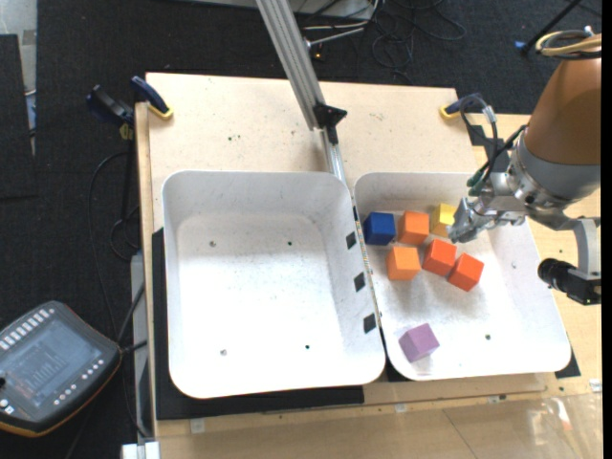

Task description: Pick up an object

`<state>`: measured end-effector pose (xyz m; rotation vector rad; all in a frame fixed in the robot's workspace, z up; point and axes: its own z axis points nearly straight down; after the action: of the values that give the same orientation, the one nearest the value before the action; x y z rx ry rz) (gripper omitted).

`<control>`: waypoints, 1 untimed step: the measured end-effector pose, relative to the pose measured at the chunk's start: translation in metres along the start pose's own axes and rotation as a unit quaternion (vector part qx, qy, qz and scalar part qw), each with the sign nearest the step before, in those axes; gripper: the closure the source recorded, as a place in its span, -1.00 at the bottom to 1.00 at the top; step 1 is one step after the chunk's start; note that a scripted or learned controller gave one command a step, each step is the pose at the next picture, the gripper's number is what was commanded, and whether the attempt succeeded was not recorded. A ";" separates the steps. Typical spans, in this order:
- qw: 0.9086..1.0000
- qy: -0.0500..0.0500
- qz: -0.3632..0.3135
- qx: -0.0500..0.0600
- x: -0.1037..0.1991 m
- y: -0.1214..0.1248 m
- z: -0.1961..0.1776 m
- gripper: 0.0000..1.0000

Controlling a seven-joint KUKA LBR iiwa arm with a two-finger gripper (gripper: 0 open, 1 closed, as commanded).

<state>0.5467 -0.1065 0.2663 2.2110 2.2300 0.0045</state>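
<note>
At three o'clock, the arm [564, 113] runs off the right edge, so we see only its wrist end. The gripper [466, 226] covers part of the yellow block [442, 217], and we cannot tell how its tips are set. At seven o'clock, the handheld controller [48, 366] is cut by the left edge, its screen too small to read. At twelve o'clock, the metal pole [287, 41] leaves the top edge.
</note>
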 end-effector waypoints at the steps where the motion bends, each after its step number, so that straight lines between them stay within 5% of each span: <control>1: 1.000 0.000 0.000 0.001 0.055 0.021 0.015 1.00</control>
<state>0.5674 -0.0513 0.2517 2.2129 2.2306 0.0019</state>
